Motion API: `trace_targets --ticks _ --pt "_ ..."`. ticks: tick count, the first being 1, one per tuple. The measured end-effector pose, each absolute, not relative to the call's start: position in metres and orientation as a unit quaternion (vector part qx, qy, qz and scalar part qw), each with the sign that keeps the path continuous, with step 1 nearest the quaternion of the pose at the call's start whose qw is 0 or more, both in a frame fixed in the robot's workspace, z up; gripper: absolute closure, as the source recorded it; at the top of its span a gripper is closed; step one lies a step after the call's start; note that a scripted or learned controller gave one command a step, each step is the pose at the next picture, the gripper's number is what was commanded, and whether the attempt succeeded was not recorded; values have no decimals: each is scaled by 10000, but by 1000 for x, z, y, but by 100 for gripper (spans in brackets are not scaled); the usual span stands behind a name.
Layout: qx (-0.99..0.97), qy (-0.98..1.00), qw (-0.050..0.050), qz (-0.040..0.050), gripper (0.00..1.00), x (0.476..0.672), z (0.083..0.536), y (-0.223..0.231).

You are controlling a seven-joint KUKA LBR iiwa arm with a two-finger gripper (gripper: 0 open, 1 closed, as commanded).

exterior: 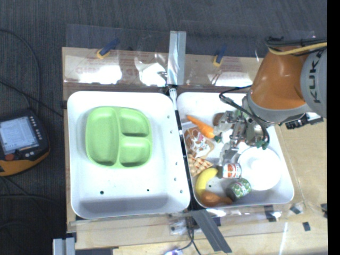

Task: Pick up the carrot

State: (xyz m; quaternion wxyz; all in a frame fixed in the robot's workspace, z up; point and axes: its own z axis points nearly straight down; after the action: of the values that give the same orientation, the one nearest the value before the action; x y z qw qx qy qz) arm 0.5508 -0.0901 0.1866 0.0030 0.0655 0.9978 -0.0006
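camera view | carrot [201, 125] lying slantwise in the upper left of the right bin [287, 187], beside a snack packet [197, 142] | gripper [232, 142] hanging just right of the carrot, not touching it; whether it is apart or closed I cannot tell | risk: crowded banana [205, 178] and can [230, 170] nearby, so a descent off-line is likely to be nudging the packet or pushing the carrot away

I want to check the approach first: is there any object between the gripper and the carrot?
Nothing visible does. The carrot lies in the right bin, just left of the gripper, with bare bin floor between them. The snack packet lies below the carrot, off that line.
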Motion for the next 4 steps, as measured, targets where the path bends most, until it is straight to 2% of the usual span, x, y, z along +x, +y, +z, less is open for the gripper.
trace_targets --ticks 1,2,3,4 --pt "-143 9999 36 -8 0 573 102 -96" --pt "-770 9970 101 -32 0 625 95 -95" --pt "-2330 9725 -2 -9 0 662 95 -103" --pt "-2315 9727 145 -37 100 668 108 -101"
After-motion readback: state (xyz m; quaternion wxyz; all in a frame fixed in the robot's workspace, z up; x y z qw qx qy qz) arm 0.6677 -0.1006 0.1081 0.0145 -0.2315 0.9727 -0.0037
